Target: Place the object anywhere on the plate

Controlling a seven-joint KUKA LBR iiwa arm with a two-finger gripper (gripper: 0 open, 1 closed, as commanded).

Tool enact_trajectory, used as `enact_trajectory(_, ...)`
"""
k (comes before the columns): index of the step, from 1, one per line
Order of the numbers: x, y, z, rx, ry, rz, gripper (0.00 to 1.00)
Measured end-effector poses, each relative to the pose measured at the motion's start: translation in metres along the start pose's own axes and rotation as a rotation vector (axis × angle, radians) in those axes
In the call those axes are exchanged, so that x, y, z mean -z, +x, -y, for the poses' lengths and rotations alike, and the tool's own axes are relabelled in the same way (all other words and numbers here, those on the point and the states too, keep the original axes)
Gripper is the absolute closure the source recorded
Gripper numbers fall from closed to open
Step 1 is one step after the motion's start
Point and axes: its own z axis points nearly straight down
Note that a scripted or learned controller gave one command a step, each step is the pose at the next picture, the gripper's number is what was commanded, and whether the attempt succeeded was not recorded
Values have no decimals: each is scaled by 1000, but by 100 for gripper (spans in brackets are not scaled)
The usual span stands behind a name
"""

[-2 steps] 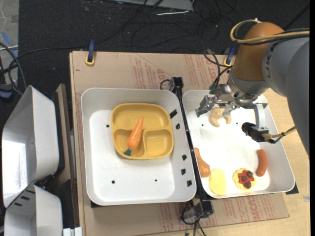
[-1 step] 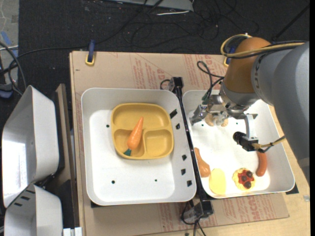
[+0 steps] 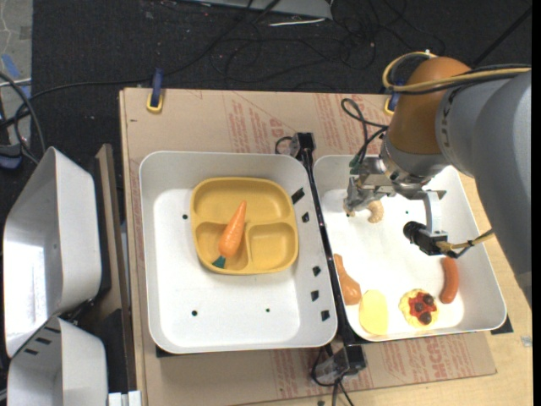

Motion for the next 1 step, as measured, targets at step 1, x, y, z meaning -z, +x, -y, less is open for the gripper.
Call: enact_trajectory(1,63,0,3,1,-5,1,100)
